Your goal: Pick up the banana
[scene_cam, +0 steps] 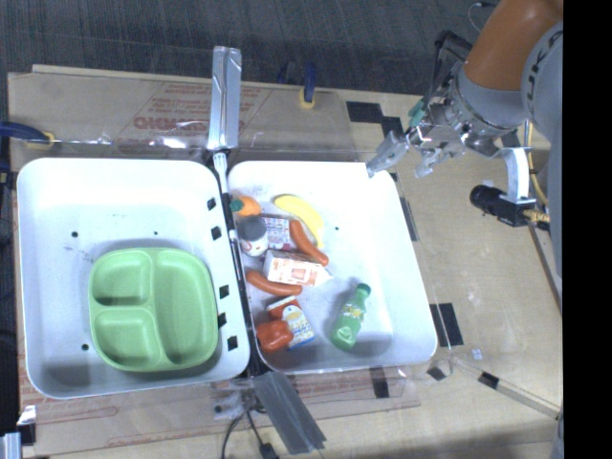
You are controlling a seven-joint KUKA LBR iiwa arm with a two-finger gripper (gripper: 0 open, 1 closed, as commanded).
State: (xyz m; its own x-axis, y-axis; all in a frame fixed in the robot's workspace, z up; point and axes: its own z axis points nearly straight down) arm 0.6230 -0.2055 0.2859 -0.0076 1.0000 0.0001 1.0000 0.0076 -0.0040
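Nearest the camera we saw the bench, a pale wooden surface marked with black tape, and on it two shallow white bins side by side. One bin, farther from the fingers, held a green sectioned tray. Its neighbour, on the fingers' side, held a clutter of small items: a red piece and a green bottle at the near end, then a small carton and sausage-shaped pieces, and farthest from us the banana.

We found the banana lying flat near that bin's far wall, touching an orange sausage-shaped piece on its near side, with bare white floor on the side facing the fingers.

Beyond the bin's far corner hung the gripper, above the bench just outside the rim, its two fingers apart with nothing between them. Behind it rose the grey arm with its orange band.

We judged the approach step to be in hand, with no grasp made. By our reading the next move called for carrying the fingers over the rim towards the banana, then lowering them to straddle its narrow width while sparing the orange piece.

Clear sheeting lay beyond the bins, and dark floor past the bench.
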